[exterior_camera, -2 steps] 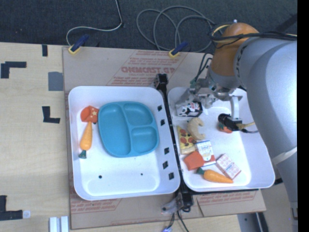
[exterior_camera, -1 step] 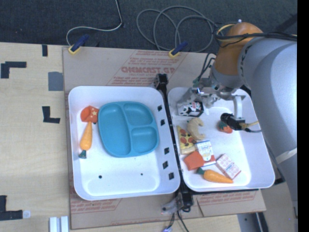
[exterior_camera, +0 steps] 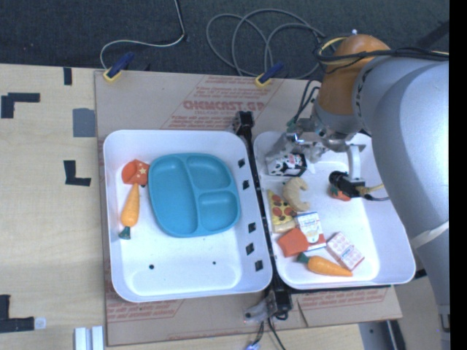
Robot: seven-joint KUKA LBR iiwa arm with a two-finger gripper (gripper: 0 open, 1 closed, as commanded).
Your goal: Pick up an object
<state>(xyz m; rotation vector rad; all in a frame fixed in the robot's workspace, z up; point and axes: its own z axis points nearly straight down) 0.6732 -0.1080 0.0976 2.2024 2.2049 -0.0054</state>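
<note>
We see the pincer [exterior_camera: 295, 155] low over the cow toy [exterior_camera: 286, 166] in the right bin [exterior_camera: 390, 228]; its opening we cannot tell.

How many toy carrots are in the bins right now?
2. One carrot lies in the left bin, left of the blue divided plate. Another carrot lies near the right bin's front edge. The arm may hide more.
</note>
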